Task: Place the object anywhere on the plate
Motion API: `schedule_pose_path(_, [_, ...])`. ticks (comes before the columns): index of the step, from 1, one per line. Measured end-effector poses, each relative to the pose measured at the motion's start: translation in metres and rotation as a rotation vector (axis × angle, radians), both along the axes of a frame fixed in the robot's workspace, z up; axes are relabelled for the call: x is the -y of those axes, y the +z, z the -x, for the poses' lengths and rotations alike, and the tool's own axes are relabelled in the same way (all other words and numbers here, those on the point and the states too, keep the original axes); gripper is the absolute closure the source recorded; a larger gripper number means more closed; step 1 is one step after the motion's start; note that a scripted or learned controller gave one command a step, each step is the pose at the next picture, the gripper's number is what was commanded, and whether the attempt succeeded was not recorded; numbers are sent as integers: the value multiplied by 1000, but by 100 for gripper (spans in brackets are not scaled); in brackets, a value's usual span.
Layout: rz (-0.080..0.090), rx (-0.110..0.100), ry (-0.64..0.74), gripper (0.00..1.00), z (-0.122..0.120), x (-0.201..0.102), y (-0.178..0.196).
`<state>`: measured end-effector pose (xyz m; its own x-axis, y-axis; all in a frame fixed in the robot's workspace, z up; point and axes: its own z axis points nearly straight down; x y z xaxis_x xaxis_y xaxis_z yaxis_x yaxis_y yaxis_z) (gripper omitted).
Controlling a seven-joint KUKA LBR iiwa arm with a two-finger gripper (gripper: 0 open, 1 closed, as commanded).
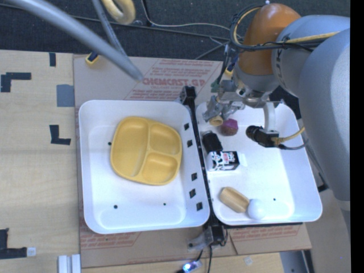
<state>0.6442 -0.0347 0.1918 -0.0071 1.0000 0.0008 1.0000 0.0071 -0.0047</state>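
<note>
Camera view: the yellow plate (146, 151) lies bare in the left bin (94, 169), awaiting its load, while over the right bin (296, 203) the gripper (219, 114) hangs beside a purple object (229, 127), its grip state impossible to tell.

Grey arm (324, 95) cut off at the right edge, far corner of right white bin (284, 169) hidden beneath it, small tan object (215, 120) partly covered by gripper (219, 111), black-and-white box's (224, 160) print too small to read

Bright, even overhead light, soft shadows, mild glare on the white bins (91, 152), slightly soft focus throughout
</note>
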Motion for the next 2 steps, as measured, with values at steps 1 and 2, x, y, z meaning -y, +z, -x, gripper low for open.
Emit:
schedule_pose_path(1, [0,1,1,100,-5,-63,9])
schedule_pose_path(2, [1,0,0,100,-12,-120,4])
